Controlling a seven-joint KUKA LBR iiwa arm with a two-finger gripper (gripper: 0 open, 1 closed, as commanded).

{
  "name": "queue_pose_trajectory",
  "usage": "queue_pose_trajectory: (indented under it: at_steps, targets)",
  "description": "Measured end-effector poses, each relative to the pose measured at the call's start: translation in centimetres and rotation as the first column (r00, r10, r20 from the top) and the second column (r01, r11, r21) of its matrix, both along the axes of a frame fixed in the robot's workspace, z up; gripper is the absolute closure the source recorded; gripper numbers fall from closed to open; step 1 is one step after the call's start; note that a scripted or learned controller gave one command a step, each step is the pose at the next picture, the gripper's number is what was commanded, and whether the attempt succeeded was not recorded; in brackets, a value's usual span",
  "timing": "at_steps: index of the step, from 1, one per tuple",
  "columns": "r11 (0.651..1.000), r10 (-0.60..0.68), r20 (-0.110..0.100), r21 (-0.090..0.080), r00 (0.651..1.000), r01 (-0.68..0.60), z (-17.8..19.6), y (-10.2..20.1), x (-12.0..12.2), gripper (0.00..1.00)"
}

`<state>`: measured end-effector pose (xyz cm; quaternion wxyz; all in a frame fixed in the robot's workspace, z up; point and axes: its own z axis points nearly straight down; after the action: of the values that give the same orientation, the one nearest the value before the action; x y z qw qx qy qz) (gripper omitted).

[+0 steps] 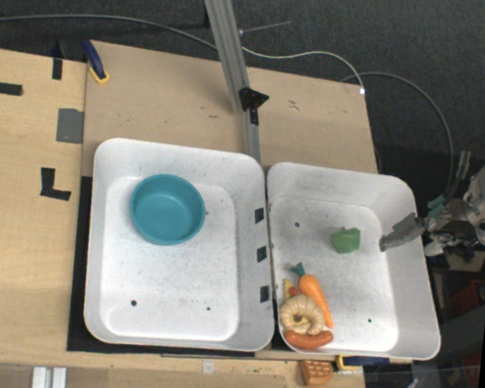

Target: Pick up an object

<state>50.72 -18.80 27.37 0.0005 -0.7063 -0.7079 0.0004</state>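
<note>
Hovering at the right edge of the frame, gripper over the right bin's rim, jaw state impossible to tell, nothing visibly held. Nearest candidate: green block, mid-bin, just left. Picking not yet done.

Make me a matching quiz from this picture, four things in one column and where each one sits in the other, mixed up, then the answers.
Things:
1. bowl
2. green block
3. carrot
4. end effector

Places:
A. right bin, lower left, beside the other toy food
B. over the right bin's right rim
C. left bin
D. right bin, near the middle, alone

Pairs: 1-C, 2-D, 3-A, 4-B
</note>
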Motion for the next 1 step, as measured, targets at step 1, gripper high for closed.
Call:
queue_pose_trajectory:
  at_steps: [1]
  targets:
    - [1.0, 0.0, 0.0, 0.0, 1.0, 0.0, 0.0, -0.01, 0.0, 0.0]
